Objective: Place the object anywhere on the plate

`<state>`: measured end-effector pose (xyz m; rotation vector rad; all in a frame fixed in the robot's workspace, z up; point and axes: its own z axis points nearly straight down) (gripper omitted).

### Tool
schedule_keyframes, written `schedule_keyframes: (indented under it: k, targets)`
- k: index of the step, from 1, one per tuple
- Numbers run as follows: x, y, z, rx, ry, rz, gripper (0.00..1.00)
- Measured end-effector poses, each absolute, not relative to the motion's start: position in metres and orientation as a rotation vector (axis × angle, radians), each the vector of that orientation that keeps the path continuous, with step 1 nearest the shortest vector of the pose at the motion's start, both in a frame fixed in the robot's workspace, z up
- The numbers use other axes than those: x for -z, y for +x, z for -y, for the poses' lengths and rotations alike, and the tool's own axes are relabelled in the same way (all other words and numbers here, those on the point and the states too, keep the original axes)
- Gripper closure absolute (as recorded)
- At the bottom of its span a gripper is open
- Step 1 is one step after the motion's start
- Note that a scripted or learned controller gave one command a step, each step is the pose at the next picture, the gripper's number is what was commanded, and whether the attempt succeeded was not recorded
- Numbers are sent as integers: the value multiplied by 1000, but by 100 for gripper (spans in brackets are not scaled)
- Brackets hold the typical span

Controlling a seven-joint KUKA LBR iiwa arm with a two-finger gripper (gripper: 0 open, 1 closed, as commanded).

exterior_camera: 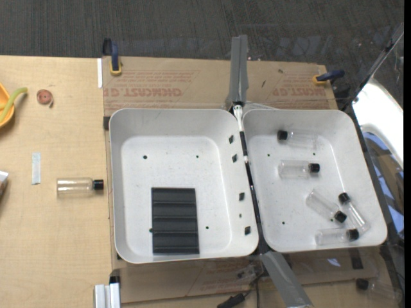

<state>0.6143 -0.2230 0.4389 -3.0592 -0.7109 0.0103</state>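
Observation:
A black ribbed plate (174, 221) lies flat in the left bin (128, 133), near its front wall. Several clear vials with black caps lie on their sides in the right bin (359, 153). One vial (294, 136) is near the back, and another vial (298, 169) lies in the middle. A third vial (335, 237) rests against the front right wall, with more beside it at the right.
Another clear capped vial (78, 185) lies on the wooden bench left of the bins. An orange object (5, 108) and a small red disc (43, 96) sit at the far left. Cardboard (173, 85) lies under the bins, held by a blue clamp (110, 55).

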Motion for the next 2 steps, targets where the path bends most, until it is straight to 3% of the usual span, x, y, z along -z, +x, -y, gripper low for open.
schedule_keyframes:
  k: [1,2]
  targets:
    - [-428,634,21,-11,-3043,779,0]
    - [-438,606,125,-9,-3092,557,0]
